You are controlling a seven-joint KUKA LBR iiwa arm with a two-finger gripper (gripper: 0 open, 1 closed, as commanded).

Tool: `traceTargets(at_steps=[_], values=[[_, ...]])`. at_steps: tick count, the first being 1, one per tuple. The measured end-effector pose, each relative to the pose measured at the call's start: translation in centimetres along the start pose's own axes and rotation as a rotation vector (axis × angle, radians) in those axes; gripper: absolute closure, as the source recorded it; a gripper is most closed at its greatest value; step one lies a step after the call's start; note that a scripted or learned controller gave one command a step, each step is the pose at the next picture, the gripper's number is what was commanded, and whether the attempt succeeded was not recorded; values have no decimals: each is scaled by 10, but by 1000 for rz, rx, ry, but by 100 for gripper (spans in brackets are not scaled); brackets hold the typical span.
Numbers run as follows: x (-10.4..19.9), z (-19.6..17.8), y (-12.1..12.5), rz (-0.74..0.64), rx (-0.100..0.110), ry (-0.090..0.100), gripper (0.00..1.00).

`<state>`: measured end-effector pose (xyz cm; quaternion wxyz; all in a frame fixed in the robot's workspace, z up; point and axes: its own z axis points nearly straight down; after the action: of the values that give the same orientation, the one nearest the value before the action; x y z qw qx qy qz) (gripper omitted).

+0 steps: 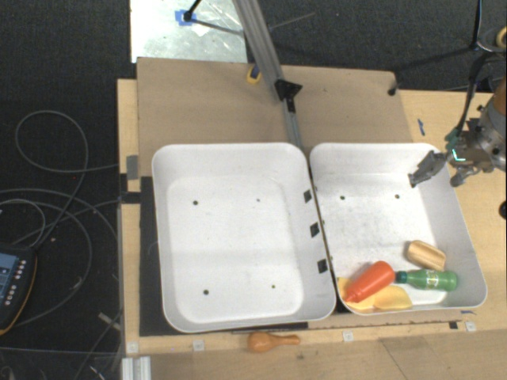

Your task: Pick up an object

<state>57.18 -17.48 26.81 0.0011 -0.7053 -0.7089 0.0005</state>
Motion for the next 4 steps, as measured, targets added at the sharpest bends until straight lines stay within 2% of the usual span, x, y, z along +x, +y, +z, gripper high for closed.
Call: traceTargets(at_steps=[1, 2, 4], values=[[0, -2, 1, 0, -4, -1, 0], [-10, 54, 1, 6, 2, 0, 0], [-12, 167, 16, 5, 0, 0, 0]])
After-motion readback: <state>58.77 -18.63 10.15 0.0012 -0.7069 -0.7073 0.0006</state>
